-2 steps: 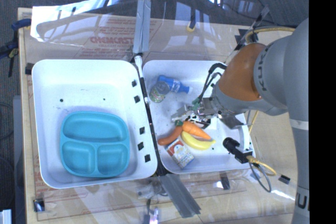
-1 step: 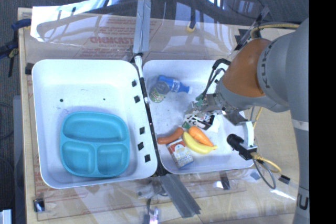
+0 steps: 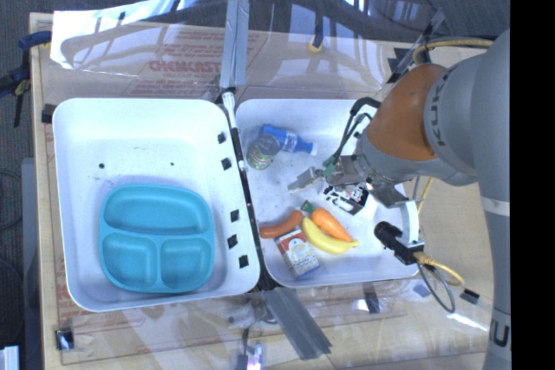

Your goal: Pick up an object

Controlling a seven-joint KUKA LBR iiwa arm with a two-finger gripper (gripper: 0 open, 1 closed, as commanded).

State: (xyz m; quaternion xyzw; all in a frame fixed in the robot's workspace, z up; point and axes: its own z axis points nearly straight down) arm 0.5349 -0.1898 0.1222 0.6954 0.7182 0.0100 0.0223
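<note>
You've got the arm reaching in from the right, bent over the right bin, wrist pointed down. The gripper hangs low mid-bin; I can't tell how it's set. The food pile sits just below-left: carrot on banana, sausage and small carton touching. Bottle lies well apart. Go for the bottle, I'd say: it's clear of neighbours.
</note>
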